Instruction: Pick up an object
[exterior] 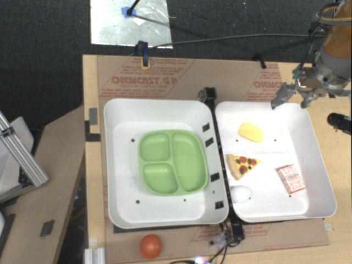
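Observation:
The right bin (pixel 316 147) holds a yellow lemon-like piece (pixel 250 131), a pizza slice (pixel 242 165), a small red-and-white box (pixel 290 179) and a white egg-like ball (pixel 240 193). My gripper (pixel 292 96) hangs above the bin's far right corner, well clear of all of them. Its two fingers (pixel 280 98) are spread apart with nothing between them. The lemon piece is the closest object, to the gripper's lower left.
The left bin (pixel 118 147) holds a green divided tray (pixel 172 162). An orange ball (pixel 150 246) lies on the bench in front of the bins. A black clip (pixel 209 95) sits at the bins' shared far edge. A metal rail (pixel 19 153) stands at the left.

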### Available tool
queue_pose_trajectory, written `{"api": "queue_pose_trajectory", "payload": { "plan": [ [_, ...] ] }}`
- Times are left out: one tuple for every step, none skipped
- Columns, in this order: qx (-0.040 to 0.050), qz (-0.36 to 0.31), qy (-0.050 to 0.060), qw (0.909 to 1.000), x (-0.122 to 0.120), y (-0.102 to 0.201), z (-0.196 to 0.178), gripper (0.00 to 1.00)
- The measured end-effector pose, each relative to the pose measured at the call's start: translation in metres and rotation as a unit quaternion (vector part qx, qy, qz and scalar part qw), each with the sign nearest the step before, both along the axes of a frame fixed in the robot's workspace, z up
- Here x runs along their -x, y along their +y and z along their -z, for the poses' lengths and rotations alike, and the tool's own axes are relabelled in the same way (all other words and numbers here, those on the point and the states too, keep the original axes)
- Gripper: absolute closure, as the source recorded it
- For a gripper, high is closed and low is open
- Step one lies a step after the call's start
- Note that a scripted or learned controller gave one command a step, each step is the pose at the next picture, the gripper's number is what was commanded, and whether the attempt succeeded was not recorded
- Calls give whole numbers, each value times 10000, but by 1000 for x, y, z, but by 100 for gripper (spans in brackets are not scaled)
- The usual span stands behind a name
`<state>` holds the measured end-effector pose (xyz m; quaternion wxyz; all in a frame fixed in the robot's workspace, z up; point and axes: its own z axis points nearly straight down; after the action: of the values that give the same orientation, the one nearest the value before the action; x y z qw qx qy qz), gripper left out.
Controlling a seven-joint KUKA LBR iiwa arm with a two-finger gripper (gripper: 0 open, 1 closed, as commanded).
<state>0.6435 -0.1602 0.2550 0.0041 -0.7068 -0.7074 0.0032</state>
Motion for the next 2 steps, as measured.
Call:
{"api": "queue_pose_trajectory", "payload": {
  "plan": [
    [10,-12,-61,10000,-2,0,-8,0],
    [11,-8,-50,10000,-5,0,33,0]
  ]
}}
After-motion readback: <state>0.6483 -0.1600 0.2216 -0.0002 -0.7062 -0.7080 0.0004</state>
